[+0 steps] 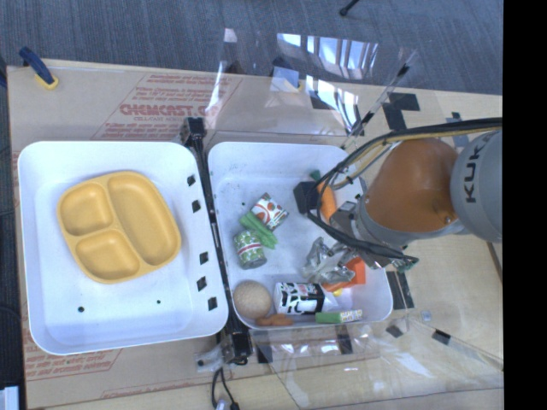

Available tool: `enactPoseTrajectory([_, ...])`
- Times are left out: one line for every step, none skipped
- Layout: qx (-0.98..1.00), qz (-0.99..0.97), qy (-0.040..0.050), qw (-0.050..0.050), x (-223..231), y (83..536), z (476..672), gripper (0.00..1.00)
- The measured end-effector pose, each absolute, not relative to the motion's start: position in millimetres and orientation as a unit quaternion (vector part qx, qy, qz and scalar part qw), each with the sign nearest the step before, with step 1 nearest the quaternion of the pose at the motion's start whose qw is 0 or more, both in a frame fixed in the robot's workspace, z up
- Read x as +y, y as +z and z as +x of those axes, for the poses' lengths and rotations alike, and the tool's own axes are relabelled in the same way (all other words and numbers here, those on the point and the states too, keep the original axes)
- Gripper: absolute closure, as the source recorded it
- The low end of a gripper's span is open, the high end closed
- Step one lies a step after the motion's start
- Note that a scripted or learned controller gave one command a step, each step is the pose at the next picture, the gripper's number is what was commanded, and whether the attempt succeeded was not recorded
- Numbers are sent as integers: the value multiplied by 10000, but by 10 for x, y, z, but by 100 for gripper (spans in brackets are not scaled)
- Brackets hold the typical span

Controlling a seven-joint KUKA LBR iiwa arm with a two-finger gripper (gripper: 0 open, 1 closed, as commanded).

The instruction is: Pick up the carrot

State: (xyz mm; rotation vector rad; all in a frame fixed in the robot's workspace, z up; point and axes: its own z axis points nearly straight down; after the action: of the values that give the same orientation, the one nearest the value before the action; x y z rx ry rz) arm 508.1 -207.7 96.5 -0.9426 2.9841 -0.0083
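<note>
The carrot (286, 319) is a thin orange toy with a green top. It lies flat along the front wall of the right bin (224, 196), just below a black-and-white patterned can (299, 297). My gripper (327, 261) hangs low in the right half of that bin, above and to the right of the carrot and apart from it. A small red-orange piece (355, 272) sits right against the gripper's right side; whether it is held is unclear. The grey arm with its orange band (419, 186) hides the bin's right side.
A beige ball (251, 300) rests left of the carrot. A green can (249, 248), a green stick (259, 229) and a red-and-white can (270, 211) sit mid-bin. The left bin (34, 254) holds a yellow divided plate (118, 225).
</note>
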Motion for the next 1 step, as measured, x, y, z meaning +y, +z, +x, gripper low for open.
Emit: enactPoseTrajectory([8689,-4950,-30,46,-2081,944,4905,100])
